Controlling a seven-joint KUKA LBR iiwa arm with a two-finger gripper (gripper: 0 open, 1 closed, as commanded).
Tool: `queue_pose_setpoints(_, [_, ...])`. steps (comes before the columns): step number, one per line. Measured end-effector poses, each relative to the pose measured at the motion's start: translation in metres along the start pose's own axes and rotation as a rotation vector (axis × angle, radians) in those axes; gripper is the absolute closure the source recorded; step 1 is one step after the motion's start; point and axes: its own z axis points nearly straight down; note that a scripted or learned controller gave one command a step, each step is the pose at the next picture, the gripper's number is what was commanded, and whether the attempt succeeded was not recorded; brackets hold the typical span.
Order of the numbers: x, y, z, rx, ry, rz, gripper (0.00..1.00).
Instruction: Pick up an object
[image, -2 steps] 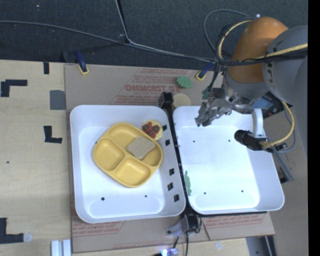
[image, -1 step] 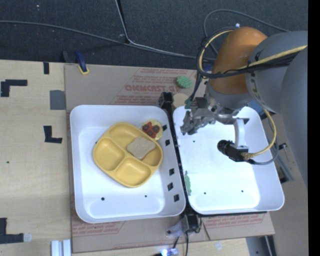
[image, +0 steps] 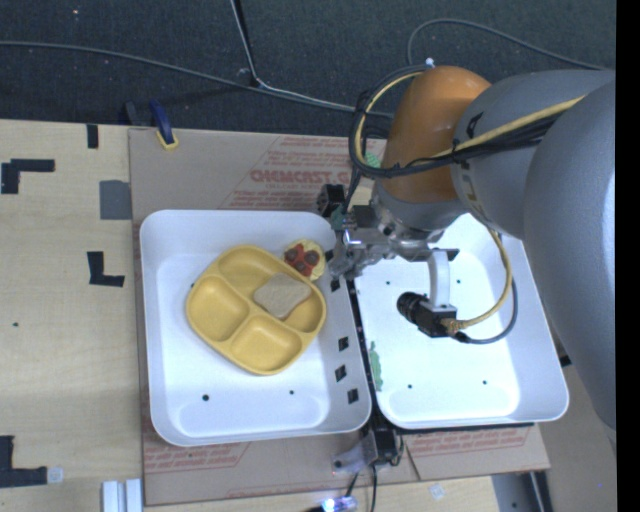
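I'd take the bread slice (image: 281, 295) in the yellow divided plate (image: 222, 305): light, soft, crushable; grip its edges. Gripper (image: 342, 252) jaw state: can't tell.

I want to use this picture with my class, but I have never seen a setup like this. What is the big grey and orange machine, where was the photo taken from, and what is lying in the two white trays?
The machine is a robot arm, grey with an orange band, reaching in from the right. Its job is to pick up an object. The photo comes from one fixed camera above the bench, looking down at a slant. At the arm's end is its tool, hanging over the divide between the two white bins. The picture does not show anything held in it. The left bin holds a yellow divided plate with a tan slice like bread on it, and a small reddish item at its upper right rim. Over the right bin hangs a black part with a cable.
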Motion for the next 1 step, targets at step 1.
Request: queue_pose_setpoints(1, [0.0508,-0.0164,0.0082,0.001,0.000,-0.001,1.00])
